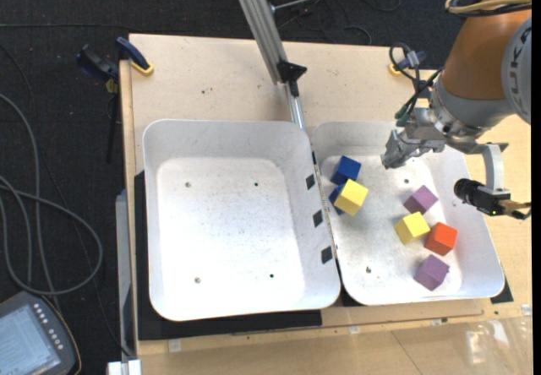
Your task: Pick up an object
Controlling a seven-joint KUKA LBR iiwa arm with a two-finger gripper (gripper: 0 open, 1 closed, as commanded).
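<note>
The arm [486, 61] comes in from the right and its hand [396, 154] hangs over the upper part of the right bin [473, 280], near the bin's back wall. The hand is dark and seen from above at a slant, so one cannot tell if it is spread or pressed together; nothing is seen between its tips.

Six blocks lie on the floor of the right bin. A blue cube [346, 169] sits close to the left wall of this bin, and a yellow cube [352, 196] is just beside it, a little lower, perhaps touching it. Both are to the lower left of the hand and apart from it. More to the right there is a purple block [420, 198], with a second yellow block [412, 227] just below it and an orange block [440, 238] beside that one. Another purple block [432, 271] lies near the front wall of the bin.

The left bin [161, 196] stands next to the right one on the pale surface [211, 78]. A grey metal bar [258, 14] crosses the surface at a slant above the bins.
</note>
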